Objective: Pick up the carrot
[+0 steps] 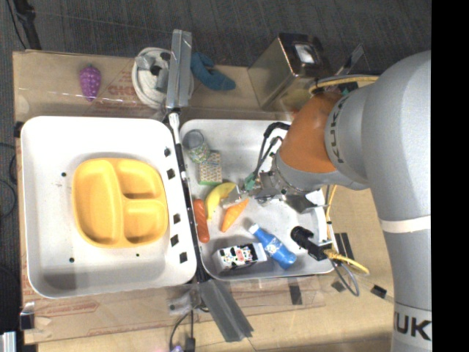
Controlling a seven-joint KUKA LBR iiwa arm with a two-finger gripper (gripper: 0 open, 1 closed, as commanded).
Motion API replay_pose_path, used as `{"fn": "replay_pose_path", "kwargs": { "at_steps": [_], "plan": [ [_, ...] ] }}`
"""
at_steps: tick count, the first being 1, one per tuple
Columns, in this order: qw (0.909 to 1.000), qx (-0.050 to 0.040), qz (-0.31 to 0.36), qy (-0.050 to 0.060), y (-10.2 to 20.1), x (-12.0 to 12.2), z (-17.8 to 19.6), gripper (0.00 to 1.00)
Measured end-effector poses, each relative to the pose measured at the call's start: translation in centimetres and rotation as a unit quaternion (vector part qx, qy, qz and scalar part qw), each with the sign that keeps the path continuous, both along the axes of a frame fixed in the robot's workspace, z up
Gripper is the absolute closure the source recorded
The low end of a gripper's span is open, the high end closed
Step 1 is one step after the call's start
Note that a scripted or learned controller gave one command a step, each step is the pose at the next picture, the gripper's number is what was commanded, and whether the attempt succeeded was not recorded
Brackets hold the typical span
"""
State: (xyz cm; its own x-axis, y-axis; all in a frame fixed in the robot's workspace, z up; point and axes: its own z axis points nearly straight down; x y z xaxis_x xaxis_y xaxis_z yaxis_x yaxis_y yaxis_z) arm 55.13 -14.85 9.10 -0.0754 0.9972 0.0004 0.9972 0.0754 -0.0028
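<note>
Currently the gripper (pixel 253 185) is hanging w/ its tip just beside the carrot (pixel 234 214), in the right bin (pixel 242 132). The carrot is lying between the banana (pixel 218 196) and blue bottle (pixel 272 245). Finger state: cannot tell; no grip is visible. Recommended: center over the thick mid-section, close across the narrow width, avoid nudging the banana. Carrot: tapered, smooth, orange, prob. plastic, so slippery. Bottle: glossy; left bin's yellow tray (pixel 121 200): molded, compartmented.
</note>
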Motion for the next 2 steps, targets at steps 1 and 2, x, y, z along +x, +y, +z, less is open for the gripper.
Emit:
{"fn": "replay_pose_path", "kwargs": {
  "at_steps": [1,2],
  "plan": [
    [1.0000,-0.0003,0.001,0.001,-0.1,-0.1,0.9,1.00],
    [0.9943,-0.0002,-0.106,-0.001,5.2,3.5,18.2,1.00]
  ]
}}
